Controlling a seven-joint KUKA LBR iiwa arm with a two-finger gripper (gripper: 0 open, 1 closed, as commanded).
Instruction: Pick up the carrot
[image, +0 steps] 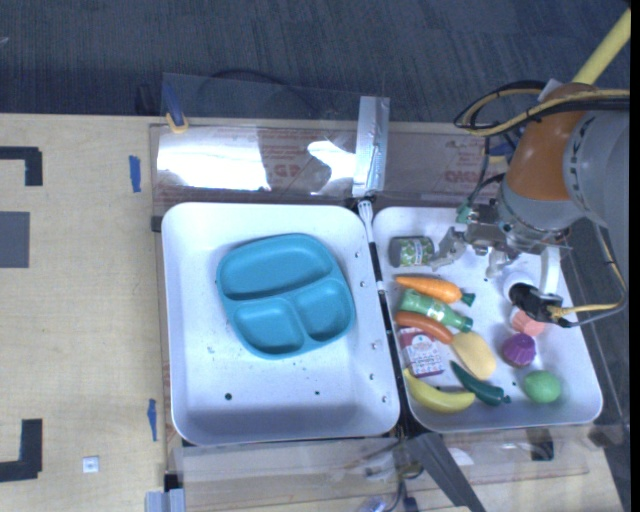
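The carrot lies in the right bin, in its upper left part, its green tip pointing right, just below a small dark can near the bin's top left corner. Directly under the carrot lies a green bottle, and under that a red sausage and a red-and-white packet. A yellow lemon sits near the bin's middle, a banana along the bottom edge, and a dark green vegetable just beside it. Toward the right edge lie a pink piece, a purple ball and a green ball near the bottom right corner. The arm, with its orange band, reaches over the bin's top right corner, and the gripper hangs above the bin's upper middle, right of the can and above and to the right of the carrot, apart from it. Whether the claw is released or clenched cannot be told here; nothing is seen between its parts. The left bin carries a blue divided plate around its middle.
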